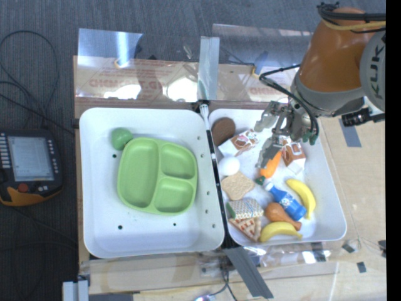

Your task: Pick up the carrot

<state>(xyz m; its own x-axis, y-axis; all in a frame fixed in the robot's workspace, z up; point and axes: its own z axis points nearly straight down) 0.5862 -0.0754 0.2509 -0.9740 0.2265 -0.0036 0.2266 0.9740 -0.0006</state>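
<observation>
Over the right-hand shallow white bin (332, 221) hangs the grey arm with its orange band (335, 49), and its two-finger gripper (276, 148) reaches down among the toy food. Just below the metal fingers (270, 146) lies the small orange carrot (270, 163), tilted, its upper end hidden under them. The fingers seem to stand around this upper end, but I cannot tell if they are open or closed on it, because the dark gripper body covers that place. Beside the carrot are a white and red carton (293, 154), partly covered by the gripper, a white egg (230, 166), a square tan cracker (237, 185) and a blue and white bottle (285, 199). Two yellow bananas lie near the lower right wall, one long (303, 194) and one (279, 231) partly under a brown-orange pear-like piece (277, 212). A round brown piece (222, 130) sits in the upper left corner. The left white bin (100, 231) bears a light green divided plate (156, 175) with a green ball (121, 137) touching its upper left edge.
</observation>
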